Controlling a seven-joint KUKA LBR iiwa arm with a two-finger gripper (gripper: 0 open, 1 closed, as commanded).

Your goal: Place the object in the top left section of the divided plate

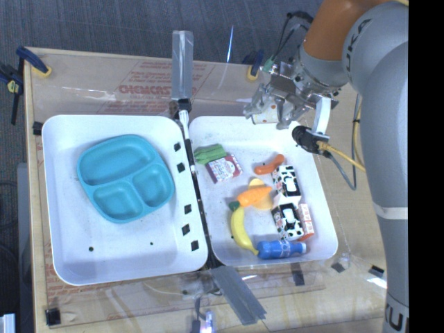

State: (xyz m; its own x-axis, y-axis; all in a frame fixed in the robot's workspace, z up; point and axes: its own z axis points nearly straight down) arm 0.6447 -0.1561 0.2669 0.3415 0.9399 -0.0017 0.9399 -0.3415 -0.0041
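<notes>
Toys crowd the right bin [316,186]: a banana [241,230], an orange fruit [254,197], a carrot [269,164], cow-print cartons [286,182], a blue bottle [280,248] and a green packet [209,153]. Which one the task means I cannot tell; all look light, stiff and smooth, so grip across the narrow waist. The blue divided plate [125,177] lies bare in the left bin [66,234]. The gripper [277,109] hovers over the right bin's far rim; its claw's state I cannot tell.

A blue divided plate [125,177] with three sections is seen lying flat in the left bin, turned at a slant to the bin's walls. All three sections are bare. Which item in the right bin is the object cannot be told.
</notes>
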